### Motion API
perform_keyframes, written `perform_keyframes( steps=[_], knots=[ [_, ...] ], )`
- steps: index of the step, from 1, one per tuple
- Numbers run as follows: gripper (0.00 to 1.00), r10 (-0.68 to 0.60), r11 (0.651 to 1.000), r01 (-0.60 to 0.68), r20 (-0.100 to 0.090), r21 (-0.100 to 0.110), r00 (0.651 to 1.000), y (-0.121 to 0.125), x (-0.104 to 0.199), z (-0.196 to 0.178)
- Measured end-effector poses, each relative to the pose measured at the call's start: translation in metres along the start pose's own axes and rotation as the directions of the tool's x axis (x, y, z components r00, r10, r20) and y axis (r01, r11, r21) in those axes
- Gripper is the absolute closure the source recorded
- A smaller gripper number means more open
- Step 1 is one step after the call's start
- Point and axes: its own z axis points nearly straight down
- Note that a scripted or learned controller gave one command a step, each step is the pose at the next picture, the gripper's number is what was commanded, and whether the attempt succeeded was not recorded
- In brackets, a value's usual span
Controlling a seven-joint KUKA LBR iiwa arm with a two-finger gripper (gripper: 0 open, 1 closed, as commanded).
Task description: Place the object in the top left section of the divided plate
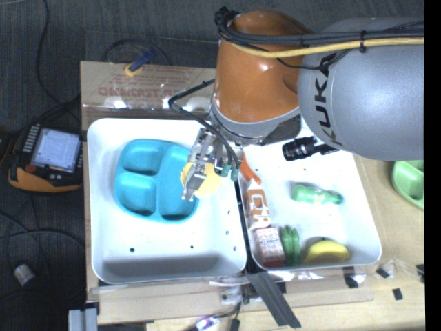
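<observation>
A blue divided plate [148,178] lies in the left bin, with three sections. My gripper [198,173] hangs over the plate's right edge, reaching down from the orange wrist. A small yellow object [207,183] sits between its fingers, so the gripper is shut on it. The object hovers above the plate's large right-hand section, to the right of the top left section [143,156].
The left bin [138,254] has bare white floor in front of the plate. The right bin [358,205] holds a green bottle [315,196], an orange-labelled bottle [260,219], a green item [290,243] and a yellow banana [326,251].
</observation>
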Motion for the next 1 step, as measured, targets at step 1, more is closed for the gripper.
perform_keyframes(
  steps=[1],
  knots=[
    [1.0, 0.001, 1.0, -0.001, 0.002, 0.001, 1.0, 0.0003, -0.0008, -0.009]
  ],
)
